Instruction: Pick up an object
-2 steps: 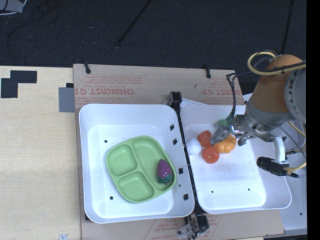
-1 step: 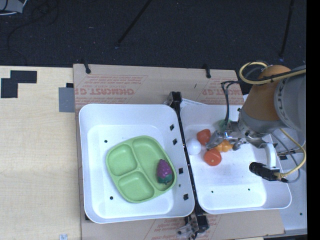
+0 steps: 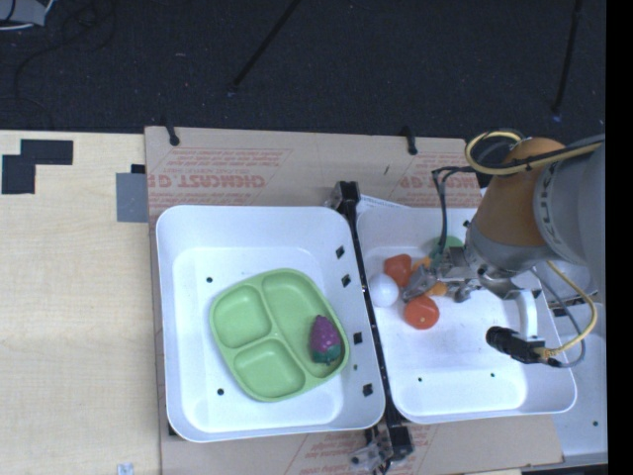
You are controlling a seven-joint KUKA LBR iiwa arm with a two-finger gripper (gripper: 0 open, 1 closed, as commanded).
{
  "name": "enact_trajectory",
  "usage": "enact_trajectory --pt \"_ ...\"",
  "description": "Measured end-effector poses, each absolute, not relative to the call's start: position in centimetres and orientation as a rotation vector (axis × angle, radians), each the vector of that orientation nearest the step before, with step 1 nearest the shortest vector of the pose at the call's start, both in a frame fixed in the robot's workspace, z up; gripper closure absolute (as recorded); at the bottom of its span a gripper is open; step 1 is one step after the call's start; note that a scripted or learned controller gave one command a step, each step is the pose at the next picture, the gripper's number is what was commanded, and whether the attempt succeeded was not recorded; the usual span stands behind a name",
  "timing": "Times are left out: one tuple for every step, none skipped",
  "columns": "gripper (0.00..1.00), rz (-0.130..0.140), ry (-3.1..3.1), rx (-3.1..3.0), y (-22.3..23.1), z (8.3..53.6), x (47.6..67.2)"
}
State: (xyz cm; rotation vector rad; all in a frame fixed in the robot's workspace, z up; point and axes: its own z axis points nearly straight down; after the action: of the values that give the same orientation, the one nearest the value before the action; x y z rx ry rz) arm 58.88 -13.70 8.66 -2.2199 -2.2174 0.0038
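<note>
Orange-red, two round objects lie in the right bin [image 3: 475, 394]: one [image 3: 398, 267] near its upper left part, the other [image 3: 421, 312] a little lower. A small white ball [image 3: 383, 290] rests between them, close to the wall that divides the bins. The gripper [image 3: 427, 283] is low over this group, just beside the lower orange object; I cannot tell if it is spread or pressed together. The left bin [image 3: 188, 364] holds a green divided plate [image 3: 247, 330] with a purple object [image 3: 324, 337] in its right compartment.
</note>
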Motion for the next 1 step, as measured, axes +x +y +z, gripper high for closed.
enact_trajectory --pt "1.00 0.004 -2.214 -2.223 -13.77 9.77 58.88"
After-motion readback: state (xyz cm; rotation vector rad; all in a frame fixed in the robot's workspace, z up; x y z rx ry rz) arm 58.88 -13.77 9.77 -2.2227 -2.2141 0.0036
